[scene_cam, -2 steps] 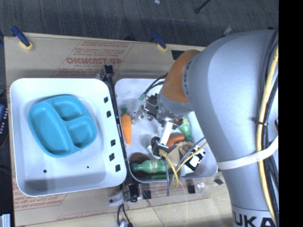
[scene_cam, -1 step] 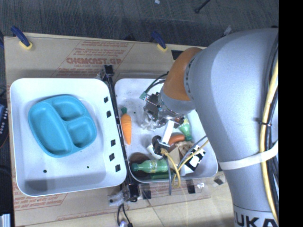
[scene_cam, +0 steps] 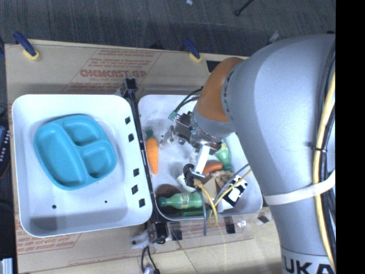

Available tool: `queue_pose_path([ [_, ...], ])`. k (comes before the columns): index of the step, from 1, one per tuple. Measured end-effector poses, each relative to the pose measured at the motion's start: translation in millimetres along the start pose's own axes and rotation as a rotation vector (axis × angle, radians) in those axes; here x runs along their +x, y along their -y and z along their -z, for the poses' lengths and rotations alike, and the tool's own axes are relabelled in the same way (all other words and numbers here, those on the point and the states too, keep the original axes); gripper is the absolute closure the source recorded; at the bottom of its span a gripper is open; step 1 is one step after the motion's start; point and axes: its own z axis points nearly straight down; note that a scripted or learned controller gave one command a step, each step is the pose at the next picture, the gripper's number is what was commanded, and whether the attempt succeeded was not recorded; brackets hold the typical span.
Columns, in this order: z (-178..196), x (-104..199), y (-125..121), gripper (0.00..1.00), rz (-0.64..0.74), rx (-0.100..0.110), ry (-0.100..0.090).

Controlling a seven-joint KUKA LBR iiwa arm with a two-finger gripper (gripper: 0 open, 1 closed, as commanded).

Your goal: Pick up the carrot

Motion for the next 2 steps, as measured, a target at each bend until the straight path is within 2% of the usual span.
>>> queue_pose_path([
  [1,96.0,55.8,-50.6,0.0,0.305,-0.021,0.002],
  [2,15.8,6.1,-20.1,0.0,0.237,-0.007,0.006],
])
